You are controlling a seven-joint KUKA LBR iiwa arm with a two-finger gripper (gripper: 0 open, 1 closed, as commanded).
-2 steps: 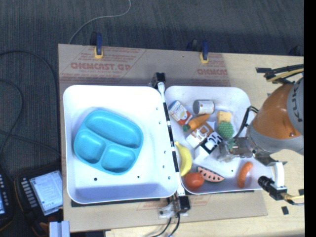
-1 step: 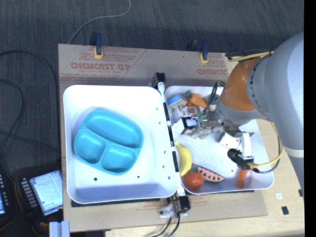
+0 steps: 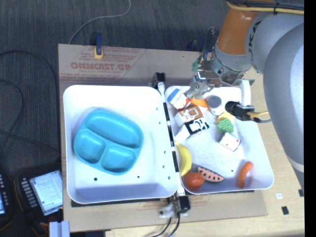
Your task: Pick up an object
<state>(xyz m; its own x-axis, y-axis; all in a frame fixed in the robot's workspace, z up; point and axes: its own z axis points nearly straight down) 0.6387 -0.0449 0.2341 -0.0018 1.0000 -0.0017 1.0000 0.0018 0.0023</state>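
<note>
**A:** Camera view, single frame. Where do we log the gripper (image 3: 194, 90)?

**B:** Low over the far left corner of the right bin (image 3: 256, 154), with the arm coming in from the view's right. We cannot tell whether it is spread or closed, because its tip merges with the clutter beneath it.

**A:** What do we see under it?

**B:** A tight cluster. A blue-and-white packet (image 3: 175, 97) lies against the bin's left wall. An orange scrap (image 3: 200, 102) is just beside the gripper tip. Nearer us is an orange-and-white carton (image 3: 189, 113), and a black-and-white card (image 3: 197, 126) touches its near side. A grey disc (image 3: 214, 101) sits just right of the scrap.

**A:** And the rest of that bin?

**B:** We note a green knobbly fruit (image 3: 226, 125) with a yellow end at mid-bin, and a white cube (image 3: 229, 141) just in front of it. Along the near edge, a banana (image 3: 184, 160) lies against the left wall with a tomato (image 3: 194, 180) touching it. A watermelon slice (image 3: 213, 176) is beside the tomato, and an orange oval (image 3: 244, 174) lies apart near the right corner. Every pickable object rests on the bin floor.

**A:** The left bin (image 3: 74, 102)?

**B:** We log one blue divided tray (image 3: 108, 141) with three compartments, lying flat.
</note>
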